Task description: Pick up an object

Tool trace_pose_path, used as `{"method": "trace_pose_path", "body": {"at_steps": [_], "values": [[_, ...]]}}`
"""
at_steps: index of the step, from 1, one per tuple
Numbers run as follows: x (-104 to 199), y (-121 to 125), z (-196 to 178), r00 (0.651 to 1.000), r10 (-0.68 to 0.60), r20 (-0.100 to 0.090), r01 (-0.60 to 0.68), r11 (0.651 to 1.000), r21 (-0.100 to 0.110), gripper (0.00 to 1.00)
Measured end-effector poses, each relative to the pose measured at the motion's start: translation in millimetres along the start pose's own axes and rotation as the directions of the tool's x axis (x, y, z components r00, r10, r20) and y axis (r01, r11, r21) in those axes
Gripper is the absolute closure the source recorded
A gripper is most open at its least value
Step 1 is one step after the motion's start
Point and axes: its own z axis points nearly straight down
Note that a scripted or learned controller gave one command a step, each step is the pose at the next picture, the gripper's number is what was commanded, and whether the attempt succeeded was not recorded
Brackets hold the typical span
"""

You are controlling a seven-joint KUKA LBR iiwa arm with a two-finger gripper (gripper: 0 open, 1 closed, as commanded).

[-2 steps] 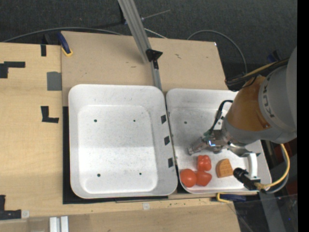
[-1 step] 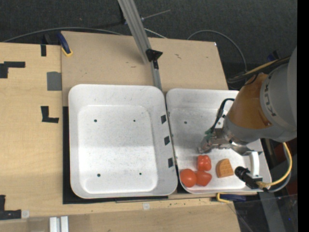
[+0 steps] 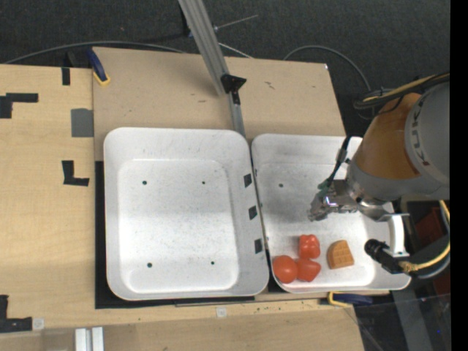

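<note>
robot lab — taped bench (image 3: 44,196) | twin white bins (image 3: 117,196) | loose cables (image 3: 322,53)

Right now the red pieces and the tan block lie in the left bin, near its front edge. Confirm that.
Not right: the camera view shows the red pieces and the tan block in the right bin, not the left one. They do lie near its front edge, below the gripper.
</note>
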Motion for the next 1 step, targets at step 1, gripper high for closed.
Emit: {"method": "trace_pose_path", "body": {"at_steps": [1], "values": [[-1.3, -4.9, -61.0, 1.000, 0.000, 0.001, 0.000, 1.000, -0.002, 1.00]]}}
